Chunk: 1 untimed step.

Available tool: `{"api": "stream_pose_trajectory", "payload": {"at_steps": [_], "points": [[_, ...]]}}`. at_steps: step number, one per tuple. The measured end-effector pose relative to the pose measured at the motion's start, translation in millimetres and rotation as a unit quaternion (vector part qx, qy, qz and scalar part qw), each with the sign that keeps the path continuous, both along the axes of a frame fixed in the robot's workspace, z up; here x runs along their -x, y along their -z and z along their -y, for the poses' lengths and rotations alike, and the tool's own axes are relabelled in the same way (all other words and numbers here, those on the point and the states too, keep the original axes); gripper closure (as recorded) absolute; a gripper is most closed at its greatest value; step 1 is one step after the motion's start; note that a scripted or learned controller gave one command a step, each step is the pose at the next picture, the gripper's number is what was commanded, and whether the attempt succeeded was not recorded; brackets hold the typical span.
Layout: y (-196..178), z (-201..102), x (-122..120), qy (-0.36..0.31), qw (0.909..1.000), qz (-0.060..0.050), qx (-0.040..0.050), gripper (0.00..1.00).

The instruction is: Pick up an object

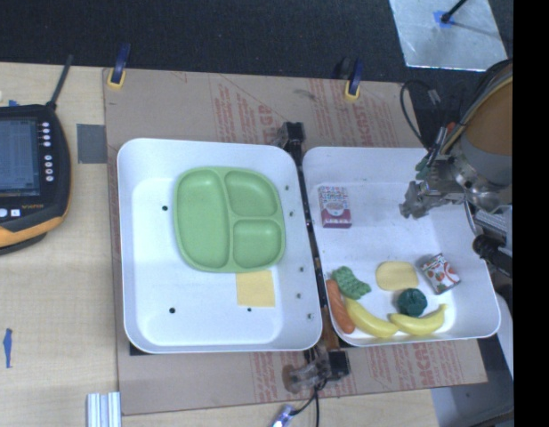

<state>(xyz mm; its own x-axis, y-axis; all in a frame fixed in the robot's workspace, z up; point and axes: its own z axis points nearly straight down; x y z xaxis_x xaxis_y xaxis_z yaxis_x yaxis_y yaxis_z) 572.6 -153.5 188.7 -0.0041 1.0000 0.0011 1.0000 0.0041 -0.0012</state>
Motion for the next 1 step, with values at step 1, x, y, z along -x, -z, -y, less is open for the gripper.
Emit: {"api": "stream_pose_trajectory", "payload": {"at_steps": [1], "points": [[0.4, 0.5, 0.5, 0.0, 1.0, -0.001, 0.0001, 0.0]]}}
